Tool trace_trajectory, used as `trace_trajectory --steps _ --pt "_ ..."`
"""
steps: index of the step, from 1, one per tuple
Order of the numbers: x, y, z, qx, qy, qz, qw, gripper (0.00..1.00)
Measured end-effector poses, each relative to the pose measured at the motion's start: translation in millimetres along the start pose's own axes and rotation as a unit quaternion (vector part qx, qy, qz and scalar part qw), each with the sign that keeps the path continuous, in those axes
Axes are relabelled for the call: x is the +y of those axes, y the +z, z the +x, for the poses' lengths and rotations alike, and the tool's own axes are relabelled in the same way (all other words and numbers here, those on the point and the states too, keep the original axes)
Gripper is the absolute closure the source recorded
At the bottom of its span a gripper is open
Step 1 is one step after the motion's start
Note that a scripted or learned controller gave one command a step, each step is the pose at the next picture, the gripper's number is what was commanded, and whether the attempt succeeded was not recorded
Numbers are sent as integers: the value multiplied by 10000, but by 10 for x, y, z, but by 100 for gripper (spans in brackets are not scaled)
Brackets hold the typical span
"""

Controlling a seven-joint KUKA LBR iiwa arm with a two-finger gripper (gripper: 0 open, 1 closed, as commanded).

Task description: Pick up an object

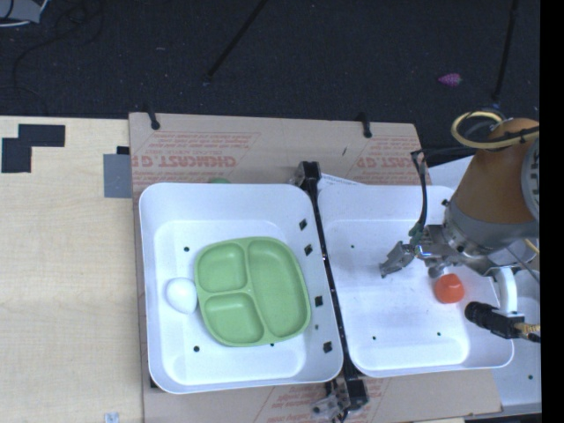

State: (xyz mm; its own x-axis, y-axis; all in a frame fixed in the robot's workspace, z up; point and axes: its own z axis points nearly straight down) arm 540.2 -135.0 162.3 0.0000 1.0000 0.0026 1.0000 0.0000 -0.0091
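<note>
Orange object (pixel 449 289), perhaps cup, in right bin (pixel 388 342)

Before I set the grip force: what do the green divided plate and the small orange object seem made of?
The green divided plate looks like moulded plastic: one even colour, matte sheen, rounded compartment ridges. The small orange object in the right bin also looks like plastic, smooth and uniformly coloured, though it is too small to be sure.

A pale wooden bench (pixel 62 271) (black patches at its left) meets a dark cable-strewn floor (pixel 264 33) behind.
</note>
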Motion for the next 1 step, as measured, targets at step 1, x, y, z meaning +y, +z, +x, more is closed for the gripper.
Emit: trace_trajectory --steps 1 --pt "-45 506 98 0 7 -10 10000 0"
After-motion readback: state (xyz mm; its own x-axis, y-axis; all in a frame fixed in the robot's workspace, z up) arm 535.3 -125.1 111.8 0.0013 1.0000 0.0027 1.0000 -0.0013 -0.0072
